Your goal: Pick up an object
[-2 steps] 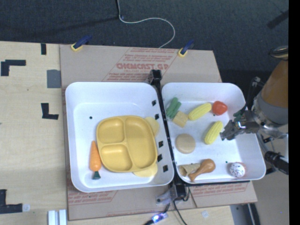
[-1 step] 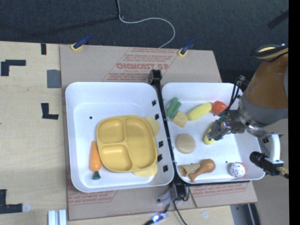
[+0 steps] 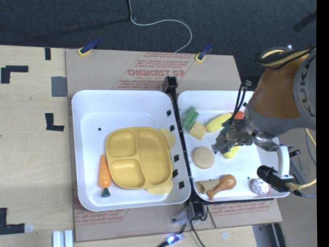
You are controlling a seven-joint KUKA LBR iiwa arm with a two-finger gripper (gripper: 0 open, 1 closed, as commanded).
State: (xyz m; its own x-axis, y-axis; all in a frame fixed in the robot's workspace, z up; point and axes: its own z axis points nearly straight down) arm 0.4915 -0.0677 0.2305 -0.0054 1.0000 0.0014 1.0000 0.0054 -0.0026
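Observation:
My gripper (image 3: 227,141) hangs low over the middle of the right bin (image 3: 234,98), coming in from the right. Just beneath and beside it lies a small yellow piece (image 3: 232,151), partly hidden by the gripper. A corn cob (image 3: 218,121) lies just behind it. To the left sit a round beige bun (image 3: 203,157), a yellow cheese block (image 3: 198,131) and a green vegetable (image 3: 189,117). At the front of that bin are a brown drumstick (image 3: 221,184) and a white speckled ball (image 3: 259,187).
The left bin (image 3: 85,138) holds a yellow divided plate (image 3: 139,157) and an orange carrot (image 3: 104,172) beside it. A black divider clip (image 3: 169,84) sits where the bins meet. The arm's bulky orange-and-grey body (image 3: 280,94) covers the right bin's right side.

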